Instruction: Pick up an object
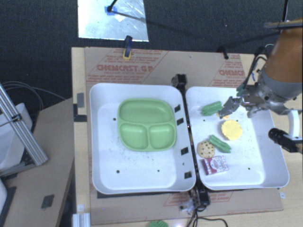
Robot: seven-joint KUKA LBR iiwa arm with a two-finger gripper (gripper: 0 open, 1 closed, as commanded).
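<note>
No object is lifted yet; the whole pick remains. The claw (230, 107) hangs over the right bin (270, 171), near its far edge; its state cannot be determined. A green pod (211, 108) lies just beside it, a yellow piece (231, 129) nearby. The bin's right half offers open room.
</note>
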